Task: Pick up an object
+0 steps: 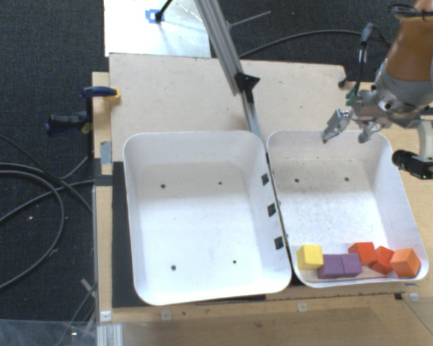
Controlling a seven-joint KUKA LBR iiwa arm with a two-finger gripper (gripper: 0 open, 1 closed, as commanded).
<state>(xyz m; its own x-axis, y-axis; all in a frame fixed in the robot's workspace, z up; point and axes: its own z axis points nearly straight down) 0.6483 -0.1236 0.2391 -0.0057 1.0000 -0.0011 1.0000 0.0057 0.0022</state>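
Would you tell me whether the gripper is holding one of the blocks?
No, the gripper hangs open over the right bin's far edge, while the blocks lie along its near wall.

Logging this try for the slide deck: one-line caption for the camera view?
Open gripper hovers over the right bin's far edge; blocks wait along its near wall.

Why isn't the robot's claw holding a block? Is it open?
Open. The gripper hangs above the right bin's far rim, fingers spread with nothing between them. The blocks lie along the near wall.
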